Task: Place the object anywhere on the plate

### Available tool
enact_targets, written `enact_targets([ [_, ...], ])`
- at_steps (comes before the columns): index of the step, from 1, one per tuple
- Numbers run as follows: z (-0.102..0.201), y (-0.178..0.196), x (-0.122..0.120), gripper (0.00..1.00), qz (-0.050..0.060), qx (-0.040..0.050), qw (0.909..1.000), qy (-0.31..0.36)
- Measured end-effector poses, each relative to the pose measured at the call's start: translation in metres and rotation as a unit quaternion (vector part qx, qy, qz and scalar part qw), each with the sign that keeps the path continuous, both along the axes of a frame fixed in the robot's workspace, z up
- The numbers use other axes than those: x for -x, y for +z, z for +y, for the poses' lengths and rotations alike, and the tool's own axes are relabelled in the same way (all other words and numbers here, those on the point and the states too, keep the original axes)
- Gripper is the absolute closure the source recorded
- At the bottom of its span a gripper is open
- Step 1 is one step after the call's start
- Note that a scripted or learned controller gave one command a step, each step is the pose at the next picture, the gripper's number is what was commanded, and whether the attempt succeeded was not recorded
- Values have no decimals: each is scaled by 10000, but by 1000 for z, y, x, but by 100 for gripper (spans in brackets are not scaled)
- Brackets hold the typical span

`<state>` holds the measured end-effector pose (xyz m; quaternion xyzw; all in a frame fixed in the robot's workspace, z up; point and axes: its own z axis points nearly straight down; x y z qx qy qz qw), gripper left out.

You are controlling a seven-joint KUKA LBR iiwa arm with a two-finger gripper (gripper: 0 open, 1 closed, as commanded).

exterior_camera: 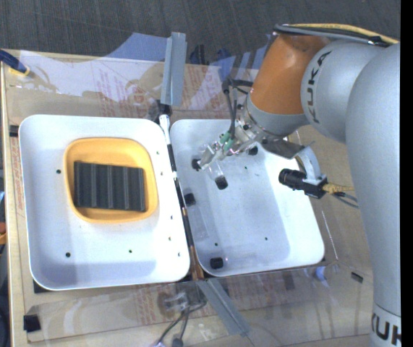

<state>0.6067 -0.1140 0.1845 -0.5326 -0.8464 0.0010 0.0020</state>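
The gripper (210, 172) hangs low over the far-left part of the right bin (264, 226). Its jaws stand apart, with bare white bin floor between the two tips and nothing caught in them. One fingertip (221, 183) is dark and sits just above the floor, while the other is pale and points toward the seam between the bins.

Up from the jaws comes the wrist, a tangle of metal and green wiring, then the orange band (286, 71) and the big grey arm (365, 143) sweeping in from the right.

Over in the left bin (32, 194) lies the yellow plate (108, 149), and the object (110, 186), a dark grey ridged block, rests flat on it, well inside the rim. It is well apart from the gripper, a whole bin wall away.

A small black piece (215, 263) sits in the right bin's near-left corner.
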Motion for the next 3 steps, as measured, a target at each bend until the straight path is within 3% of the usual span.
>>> enact_targets([
  [1,82,30,5,100,-18,2,9977,676],
  [2,81,30,5,0,-19,4,9977,673],
  [3,107,6,-15,0,-17,7,9978,661],
])
